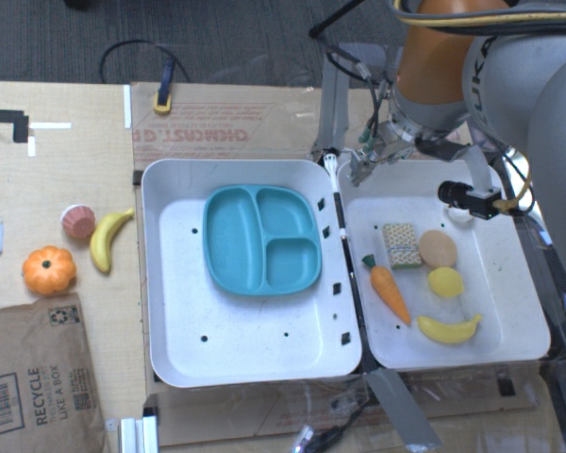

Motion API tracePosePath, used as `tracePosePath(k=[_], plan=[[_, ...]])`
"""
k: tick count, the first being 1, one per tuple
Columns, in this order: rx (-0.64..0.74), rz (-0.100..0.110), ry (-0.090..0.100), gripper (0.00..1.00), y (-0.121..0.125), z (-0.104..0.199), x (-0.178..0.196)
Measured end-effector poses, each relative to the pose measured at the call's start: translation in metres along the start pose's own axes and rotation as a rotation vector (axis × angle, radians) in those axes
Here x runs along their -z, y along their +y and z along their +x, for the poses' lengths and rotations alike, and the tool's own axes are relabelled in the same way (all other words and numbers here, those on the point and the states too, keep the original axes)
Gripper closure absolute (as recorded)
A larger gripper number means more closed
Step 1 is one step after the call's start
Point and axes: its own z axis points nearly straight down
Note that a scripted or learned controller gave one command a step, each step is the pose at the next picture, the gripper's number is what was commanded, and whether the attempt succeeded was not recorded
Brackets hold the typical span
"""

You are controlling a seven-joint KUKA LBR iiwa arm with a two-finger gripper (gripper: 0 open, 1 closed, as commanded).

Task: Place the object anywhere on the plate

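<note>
- The end effector (365, 161) hangs over the back rim of the right bin (524, 343), near the seam between the two bins; whether it is open or closed cannot be told from this angle, and nothing is seen between its tips.
- The grey arm (509, 55), with its glossy orange band (443, 41), fills the upper right and leans over that bin's far corner.
- The back and far-left floor of the right bin is bare white plastic; its objects sit in a cluster toward the middle and front.
- In that cluster: a slim orange carrot (390, 292) with a green tip, lying at a slant nearest the seam; a speckled rectangular sponge-like block (401, 244); a rounded tan piece (438, 249) touching the block's right side; a small yellow lemon-like ball (445, 282) just in front of it; a curved yellow banana (449, 329) nearest the front rim.
- The plate (262, 239) is teal, smooth, rounded-square, split into three compartments, and lies in the left bin (170, 347) with bare white floor all around it.
- On the wooden bench (38, 177) to the left, well apart from the bins: a second banana (108, 239), a small pumpkin (49, 270), and a pinkish round piece (78, 222).
</note>
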Motion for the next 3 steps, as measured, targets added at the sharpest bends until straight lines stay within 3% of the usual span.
tracePosePath(k=[3], plan=[[0.000, -0.004, -0.004, 1.00, 0.001, -0.003, 0.027]])
